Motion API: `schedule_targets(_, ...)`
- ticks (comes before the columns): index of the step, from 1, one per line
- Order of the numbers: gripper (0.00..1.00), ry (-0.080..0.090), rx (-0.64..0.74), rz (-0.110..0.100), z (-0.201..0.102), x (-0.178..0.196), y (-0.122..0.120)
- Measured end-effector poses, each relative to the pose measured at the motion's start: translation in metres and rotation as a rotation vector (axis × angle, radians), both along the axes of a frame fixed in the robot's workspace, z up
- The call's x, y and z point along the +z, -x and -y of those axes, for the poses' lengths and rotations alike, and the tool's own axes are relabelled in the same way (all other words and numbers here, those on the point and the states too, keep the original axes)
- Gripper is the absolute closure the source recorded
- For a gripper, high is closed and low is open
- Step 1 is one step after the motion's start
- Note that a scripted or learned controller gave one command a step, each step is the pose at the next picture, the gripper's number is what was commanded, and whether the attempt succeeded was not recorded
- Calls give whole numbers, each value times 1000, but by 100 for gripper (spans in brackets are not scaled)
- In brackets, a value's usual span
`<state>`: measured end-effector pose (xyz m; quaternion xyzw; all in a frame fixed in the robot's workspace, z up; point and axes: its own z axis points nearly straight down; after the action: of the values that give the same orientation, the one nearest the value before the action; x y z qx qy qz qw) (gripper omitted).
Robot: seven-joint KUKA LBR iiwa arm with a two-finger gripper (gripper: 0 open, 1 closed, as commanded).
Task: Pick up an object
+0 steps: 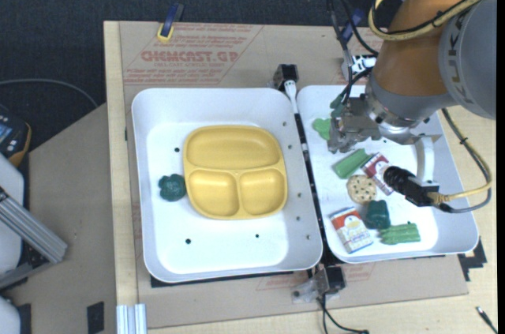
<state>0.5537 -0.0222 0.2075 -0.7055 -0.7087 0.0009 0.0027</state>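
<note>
My gripper point(342, 138) hangs low over the upper left part of the right bin point(451, 239). A small green piece point(321, 125) lies just to its left. A longer green piece point(349, 163) lies right below it. Further down the bin lie a round speckled cookie point(360, 187), a red and white packet point(377, 170), a teal lump point(376, 213), a red and white carton point(351, 230) and a green toy point(399, 233). The view does not show any of these held by the gripper.
The left bin point(154, 230) holds a yellow divided plate point(234, 170) and a dark green lump point(171, 186) at its left side. The arm's orange band point(414, 16) and grey body cover the right bin's upper right. A black cable point(410, 186) runs across that bin.
</note>
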Motion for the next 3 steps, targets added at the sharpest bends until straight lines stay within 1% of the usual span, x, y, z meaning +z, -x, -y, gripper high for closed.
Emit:
schedule_targets(1, 100, 0, 1, 1, -43, 7, 24)
schedule_targets(2, 100, 2, -5, 7, -37, 17, 23)
schedule_targets(3, 100, 1, -3, 4, -48, 21, 32)
